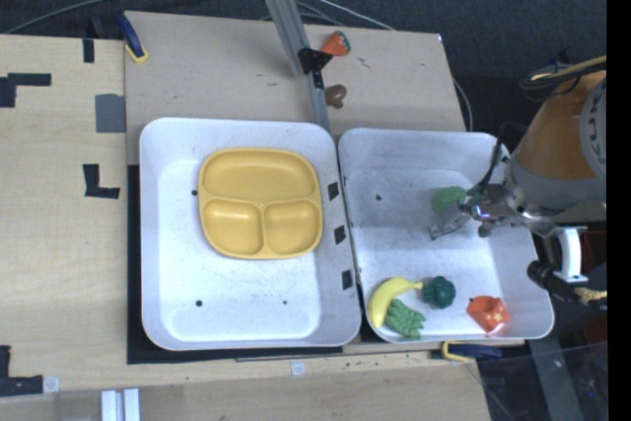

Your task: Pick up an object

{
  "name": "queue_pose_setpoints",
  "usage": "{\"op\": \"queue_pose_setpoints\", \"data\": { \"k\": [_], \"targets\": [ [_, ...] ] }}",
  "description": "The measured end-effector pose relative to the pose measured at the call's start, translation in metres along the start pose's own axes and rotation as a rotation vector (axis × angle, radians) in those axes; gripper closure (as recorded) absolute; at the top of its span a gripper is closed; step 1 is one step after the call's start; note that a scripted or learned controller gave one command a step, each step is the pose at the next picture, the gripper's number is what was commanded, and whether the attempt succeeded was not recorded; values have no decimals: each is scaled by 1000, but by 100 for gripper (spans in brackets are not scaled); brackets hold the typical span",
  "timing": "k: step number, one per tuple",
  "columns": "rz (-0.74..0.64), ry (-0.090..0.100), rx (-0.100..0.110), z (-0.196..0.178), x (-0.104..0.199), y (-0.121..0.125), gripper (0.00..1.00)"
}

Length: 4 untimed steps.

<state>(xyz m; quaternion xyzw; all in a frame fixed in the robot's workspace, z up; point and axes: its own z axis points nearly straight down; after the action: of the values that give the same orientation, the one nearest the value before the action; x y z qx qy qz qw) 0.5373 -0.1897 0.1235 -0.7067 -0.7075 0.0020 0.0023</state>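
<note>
Arm (567, 148): grey with an orange band, reaching in from the right over the right bin's far right edge.
Gripper (461, 220): low inside the right bin, fingers pointing left toward the bin's middle.
Jaws: cannot tell whether they are apart or together; the tips blur into the bin floor.
Green lump (450, 199): just above the jaw tips and touching or nearly touching them; whether it sits between the fingers cannot be told.
Banana (385, 295): below and left of the jaws, near the bin's front edge, apart from them.
Light green piece (404, 317): under the banana's curve, touching it, below the jaws.
Dark green ball (438, 291): at the banana's right end, straight below the jaws and apart from them.
Red piece (487, 312): below and slightly right of the jaws, in the front right corner.
Right bin (394, 158): white, shallow, holding the jaws and all five small items.
Left bin (168, 311): well left of the jaws.
Yellow plate (260, 202): three compartments, lying flat in the left bin's upper half, far left of the jaws.
</note>
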Motion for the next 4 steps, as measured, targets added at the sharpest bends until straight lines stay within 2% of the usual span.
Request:
{"op": "queue_pose_setpoints", "data": {
  "k": [1,2,4],
  "targets": [
    [0,-2,-5,34,0,1,0],
    [-1,-1,-5,24,1,0,100],
    [-1,-2,-9,-63,-3,4,100]
  ]
}}
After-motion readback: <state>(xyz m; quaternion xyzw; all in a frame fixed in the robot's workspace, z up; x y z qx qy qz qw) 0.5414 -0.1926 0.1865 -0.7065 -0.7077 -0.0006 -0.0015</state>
